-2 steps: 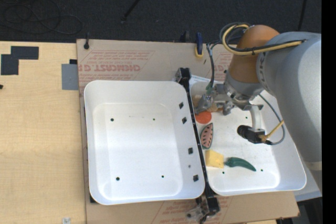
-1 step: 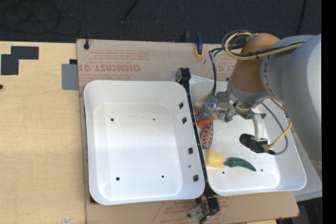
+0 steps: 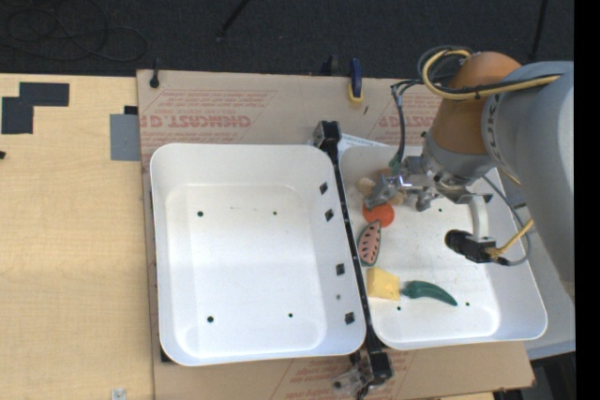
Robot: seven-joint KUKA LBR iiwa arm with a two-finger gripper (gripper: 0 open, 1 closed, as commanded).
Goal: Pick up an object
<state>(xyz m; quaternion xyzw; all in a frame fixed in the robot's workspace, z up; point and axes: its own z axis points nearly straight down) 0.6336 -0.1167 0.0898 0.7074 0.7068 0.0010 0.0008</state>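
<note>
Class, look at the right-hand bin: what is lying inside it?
Inside the right bin lie a yellow block, a green curved toy, a speckled red oval and an orange piece. The arm hangs over the bin's far part, hiding whatever lies beneath.

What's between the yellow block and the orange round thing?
In the camera view, the speckled oval toy lies between the yellow block and the orange round piece.

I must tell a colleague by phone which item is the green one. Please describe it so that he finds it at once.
Start at the right-hand shallow white bin, the one the grey arm reaches into. Near its front edge lies a dark green, curved, pepper-shaped toy, just right of a pale yellow block. It is the only green thing there; the neighbours are yellow, or red like the oval speckled piece.
</note>
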